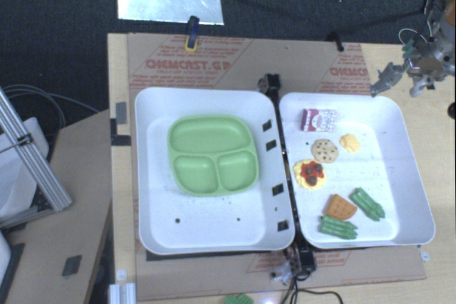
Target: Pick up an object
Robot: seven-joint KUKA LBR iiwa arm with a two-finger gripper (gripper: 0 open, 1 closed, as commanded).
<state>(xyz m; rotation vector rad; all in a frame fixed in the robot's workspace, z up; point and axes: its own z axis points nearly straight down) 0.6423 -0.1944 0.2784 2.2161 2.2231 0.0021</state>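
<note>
White plastic forms both shallow bins: the left bin [153,224] holds a pale green three-compartment plate [212,154], and the right bin [406,174] holds small toy foods. Among them are a pink-and-white packet [318,120] toward 11 o'clock, a speckled round cookie [324,150], a yellow lump [349,143], and green pods [367,203] toward 5 o'clock. The metal tool [402,79] hangs released, fingers apart, beyond that bin's 1 o'clock corner.

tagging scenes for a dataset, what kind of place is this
Most likely a robotics lab bench set up for pick tests: two white bins on a taped cardboard sheet, toy food like a cookie beside a green divided plate, and a robot gripper at the right.
</note>
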